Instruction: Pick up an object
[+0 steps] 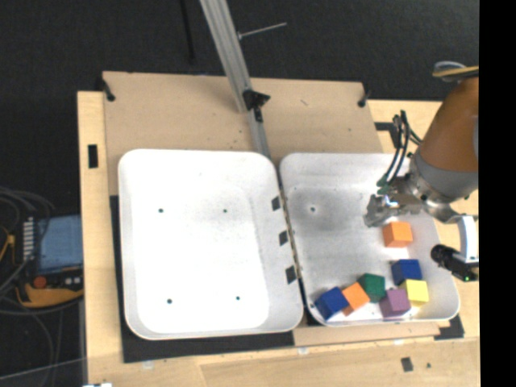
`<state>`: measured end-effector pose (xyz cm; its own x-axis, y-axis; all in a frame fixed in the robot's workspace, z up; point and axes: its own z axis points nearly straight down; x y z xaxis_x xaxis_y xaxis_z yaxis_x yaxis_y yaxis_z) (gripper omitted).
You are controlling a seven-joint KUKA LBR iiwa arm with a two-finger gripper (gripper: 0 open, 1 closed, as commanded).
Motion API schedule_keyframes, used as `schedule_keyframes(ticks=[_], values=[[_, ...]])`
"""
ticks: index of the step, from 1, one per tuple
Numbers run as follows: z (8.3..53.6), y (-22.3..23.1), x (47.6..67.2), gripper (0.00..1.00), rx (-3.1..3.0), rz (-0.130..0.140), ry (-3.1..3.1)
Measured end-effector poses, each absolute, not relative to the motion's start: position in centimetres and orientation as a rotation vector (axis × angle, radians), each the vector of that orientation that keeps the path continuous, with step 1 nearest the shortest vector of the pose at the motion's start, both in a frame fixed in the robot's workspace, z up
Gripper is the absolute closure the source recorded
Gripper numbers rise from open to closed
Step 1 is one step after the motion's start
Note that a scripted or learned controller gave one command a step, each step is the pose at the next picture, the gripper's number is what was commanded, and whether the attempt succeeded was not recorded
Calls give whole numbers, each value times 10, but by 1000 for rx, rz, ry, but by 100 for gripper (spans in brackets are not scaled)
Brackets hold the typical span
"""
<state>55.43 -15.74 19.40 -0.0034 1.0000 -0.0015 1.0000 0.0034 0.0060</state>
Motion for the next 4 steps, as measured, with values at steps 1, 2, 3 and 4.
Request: schedule_keyframes(ticks=[1, 2, 3, 4], values=[[246, -158, 556, 100, 2213, 3, 2224], [236, -104, 567, 100, 2216, -1, 2229], [240, -60, 591, 100, 2212, 4, 2229], [245, -6, 597, 100, 2212, 4, 2231]])
